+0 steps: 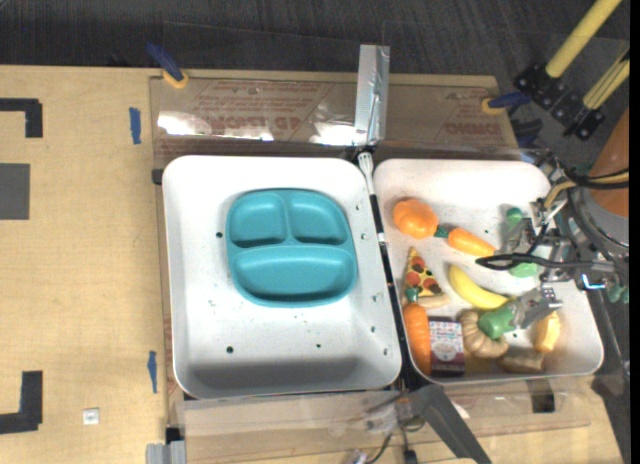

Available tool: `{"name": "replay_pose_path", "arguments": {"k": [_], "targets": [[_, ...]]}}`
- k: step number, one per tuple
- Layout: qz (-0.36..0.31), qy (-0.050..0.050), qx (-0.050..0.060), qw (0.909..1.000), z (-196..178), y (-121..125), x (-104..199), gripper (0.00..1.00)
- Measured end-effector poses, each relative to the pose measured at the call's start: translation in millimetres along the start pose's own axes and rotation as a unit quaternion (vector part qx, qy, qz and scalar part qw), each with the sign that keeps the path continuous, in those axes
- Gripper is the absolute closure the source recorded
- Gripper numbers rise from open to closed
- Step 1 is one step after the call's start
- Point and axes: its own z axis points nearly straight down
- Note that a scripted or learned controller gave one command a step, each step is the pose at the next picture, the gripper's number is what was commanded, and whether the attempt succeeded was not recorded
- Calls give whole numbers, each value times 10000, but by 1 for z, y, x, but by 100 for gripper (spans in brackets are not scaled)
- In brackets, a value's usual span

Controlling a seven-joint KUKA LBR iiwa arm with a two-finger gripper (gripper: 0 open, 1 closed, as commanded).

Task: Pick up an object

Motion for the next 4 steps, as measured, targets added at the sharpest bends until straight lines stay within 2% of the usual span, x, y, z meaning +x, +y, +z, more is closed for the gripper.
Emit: {"name": "replay_pose_path", "arguments": {"k": [1, 2, 3, 4], "targets": [[-569, -89, 27, 9983, 128, -15, -23, 0], [-571, -32, 7, 9984, 57, -35, -113, 0], [-551, -38, 8, 9985, 145, -43, -125, 0], [-332, -21, -11, 9994, 146, 6, -126, 0]]}}
